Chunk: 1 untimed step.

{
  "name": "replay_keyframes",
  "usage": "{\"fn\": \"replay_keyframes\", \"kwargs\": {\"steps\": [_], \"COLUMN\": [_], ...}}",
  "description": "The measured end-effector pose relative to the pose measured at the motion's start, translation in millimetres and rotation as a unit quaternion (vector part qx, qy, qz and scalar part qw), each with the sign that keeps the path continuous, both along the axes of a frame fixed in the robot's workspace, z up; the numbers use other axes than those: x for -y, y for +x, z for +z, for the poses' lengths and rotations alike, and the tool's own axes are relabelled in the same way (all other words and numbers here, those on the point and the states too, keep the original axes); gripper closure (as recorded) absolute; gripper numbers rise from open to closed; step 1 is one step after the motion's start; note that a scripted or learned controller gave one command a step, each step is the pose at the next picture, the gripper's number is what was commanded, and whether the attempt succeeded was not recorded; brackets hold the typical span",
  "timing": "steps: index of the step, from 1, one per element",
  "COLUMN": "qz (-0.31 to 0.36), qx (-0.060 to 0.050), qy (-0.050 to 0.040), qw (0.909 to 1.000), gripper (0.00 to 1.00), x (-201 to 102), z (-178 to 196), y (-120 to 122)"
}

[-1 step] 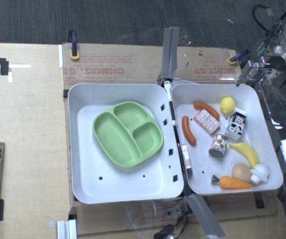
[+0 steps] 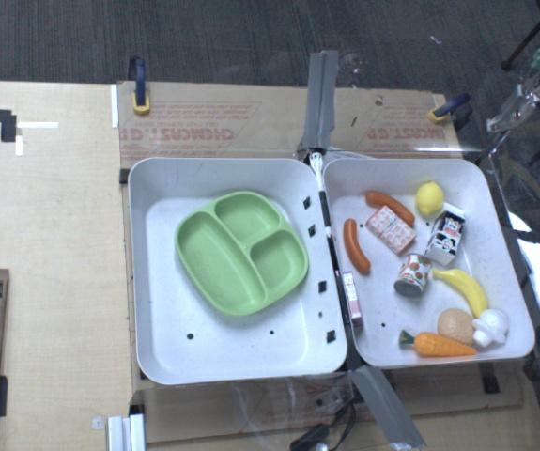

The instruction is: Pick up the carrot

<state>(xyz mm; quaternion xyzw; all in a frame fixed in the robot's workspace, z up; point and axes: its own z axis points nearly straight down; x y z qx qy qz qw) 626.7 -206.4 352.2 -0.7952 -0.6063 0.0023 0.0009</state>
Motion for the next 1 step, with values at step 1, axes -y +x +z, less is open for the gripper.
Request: {"fn": "replay_keyframes", "kwargs": {"steps": [1], "qz": [-0.188], "qx": [-0.001], "qy": [-0.0006], "qw": [0.9821], "gripper": [0.00], "x": [-11.6], "z": [4.7], "y": [-18.2]}}
